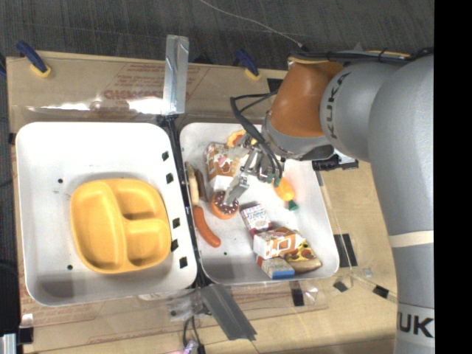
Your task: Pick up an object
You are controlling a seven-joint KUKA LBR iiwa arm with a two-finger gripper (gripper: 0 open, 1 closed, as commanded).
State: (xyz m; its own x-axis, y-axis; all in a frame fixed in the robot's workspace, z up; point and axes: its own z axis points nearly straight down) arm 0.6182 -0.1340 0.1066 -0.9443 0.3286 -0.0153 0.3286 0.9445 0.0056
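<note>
My gripper (237,186) reaches down into the right bin (317,220) from the grey arm with the orange band. Its tip sits just above a pink-and-brown donut (223,208) near the bin's middle. A printed snack packet (218,161) lies just left of the gripper. To its right lies an orange carrot (285,190) with a green end. A red sausage (206,227) lies below the donut. A small carton (255,216) and an orange box (277,243) lie toward the near side. I see nothing lifted off the bin floor.
The left bin (37,161) holds a yellow divided tray (118,223). A dark divider wall (181,198) separates the two bins. A blue-ended packet (279,270) and a brown item (193,183) lie along the right bin's edges. Cables trail from the wrist.
</note>
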